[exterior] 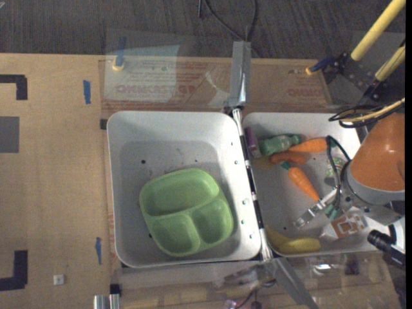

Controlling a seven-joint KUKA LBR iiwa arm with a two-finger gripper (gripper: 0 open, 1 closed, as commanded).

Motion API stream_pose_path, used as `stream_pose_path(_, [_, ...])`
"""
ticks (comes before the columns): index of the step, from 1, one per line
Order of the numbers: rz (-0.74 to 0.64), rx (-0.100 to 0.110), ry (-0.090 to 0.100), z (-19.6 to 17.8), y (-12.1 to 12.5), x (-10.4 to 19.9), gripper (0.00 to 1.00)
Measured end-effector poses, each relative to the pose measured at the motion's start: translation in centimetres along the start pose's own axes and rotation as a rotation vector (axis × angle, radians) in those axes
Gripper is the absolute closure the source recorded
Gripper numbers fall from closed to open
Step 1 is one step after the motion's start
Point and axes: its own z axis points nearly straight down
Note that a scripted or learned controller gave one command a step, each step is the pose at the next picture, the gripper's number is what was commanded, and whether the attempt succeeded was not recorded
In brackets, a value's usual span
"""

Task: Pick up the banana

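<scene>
Ok, banana (295,243) lies at near edge of right bin (283,201), by bin's front-left corner. Gripper (306,218) low over bin floor just above banana, fingers slightly parted, nothing between them. Two toy carrots (302,181) and green bottle (278,143) farther back. Green divided plate (187,211) in left bin (129,172).
</scene>
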Motion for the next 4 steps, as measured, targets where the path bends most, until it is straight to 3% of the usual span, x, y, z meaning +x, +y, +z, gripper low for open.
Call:
stream_pose_path(1, [0.006,-0.007,-0.008,-1.1,0.0,-0.4,1.0])
stream_pose_path(2, [0.036,-0.004,-0.003,-0.1,3.9,2.6,1.0])
stream_pose_path(3, [0.986,0.012,0.003,-9.6,5.6,4.9,1.0])
stream_pose_path(4, [0.985,0.012,0.003,-9.6,8.6,8.2,1.0])
